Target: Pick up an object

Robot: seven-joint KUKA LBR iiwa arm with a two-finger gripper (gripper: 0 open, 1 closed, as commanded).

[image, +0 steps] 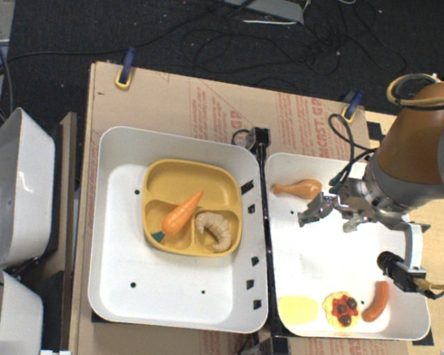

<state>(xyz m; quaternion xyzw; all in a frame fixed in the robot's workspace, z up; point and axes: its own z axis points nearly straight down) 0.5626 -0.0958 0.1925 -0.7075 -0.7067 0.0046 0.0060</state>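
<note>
While the hand [333, 214] hangs over the far part of the right bin [414, 327], w/ its two fingers spread apart and nothing between them, the closest candidate is the chicken drumstick [297, 189], lying just left of and a bit farther than the fingertips, apart from them. Main risk, as I judge it: the drumstick sits close to the bin's far-left corner, next to the divider between bins, so a descent slightly off could clip the wall or nudge the piece into the corner instead of straddling it. It's also tapered and smooth-looking, so closing on the thin bone end could squirt it out sideways. Other options are in the near part of the same bin: a sausage [377, 301] by the right rim, a small pizza slice [342, 308] just left of it, and a flat yellow piece [298, 309] further left. That flat one prob. gives the fingers no edge to catch; the sausage could roll. In the left bin [117, 223] a yellow divided plate [198, 173] holds a carrot [182, 213] and a shrimp [216, 228]; reaching there means crossing the divider, and plate ridges may block finger closure. Whether the hand is high enough to clear things I can't tell from this slanted view.
</note>
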